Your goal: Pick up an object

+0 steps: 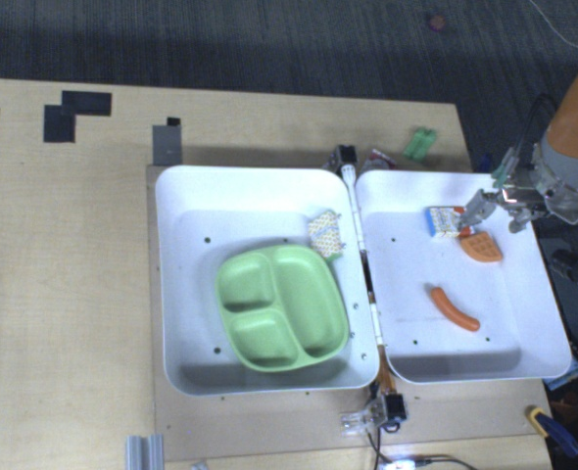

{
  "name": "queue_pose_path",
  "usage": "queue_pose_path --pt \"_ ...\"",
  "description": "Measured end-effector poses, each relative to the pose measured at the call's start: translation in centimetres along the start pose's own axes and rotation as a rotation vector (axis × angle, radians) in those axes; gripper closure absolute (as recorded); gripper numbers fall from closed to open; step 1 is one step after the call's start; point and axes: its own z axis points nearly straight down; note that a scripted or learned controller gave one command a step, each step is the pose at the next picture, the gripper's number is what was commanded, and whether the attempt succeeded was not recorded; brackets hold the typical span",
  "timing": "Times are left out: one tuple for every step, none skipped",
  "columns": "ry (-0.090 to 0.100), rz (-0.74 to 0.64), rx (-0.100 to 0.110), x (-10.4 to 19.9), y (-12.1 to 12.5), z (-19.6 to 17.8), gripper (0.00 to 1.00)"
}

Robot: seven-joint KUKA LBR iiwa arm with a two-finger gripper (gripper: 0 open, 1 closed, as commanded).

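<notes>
Right bin (534, 292), tool (497, 215) above cracker (482, 249), sausage (455, 308)

**Robot test bench in a lab, toys standing in for food**

A pale wooden bench (64, 292) stands on dark carpet (269, 18), marked with black tape squares (73, 114). Two shallow white bins (260, 189) sit side by side, clipped along their shared edge, with loose wires (392, 429) trailing at the front. A grey industrial arm (568, 169) with an orange band reaches in from the right. Inside the bins lie play props: a green divided plate (281, 306) and a toy sausage (455, 308).
</notes>
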Motion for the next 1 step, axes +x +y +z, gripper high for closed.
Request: queue_pose_path --pt "-0.001 0.000 -0.002 -3.38 1.64 10.40 0.00"
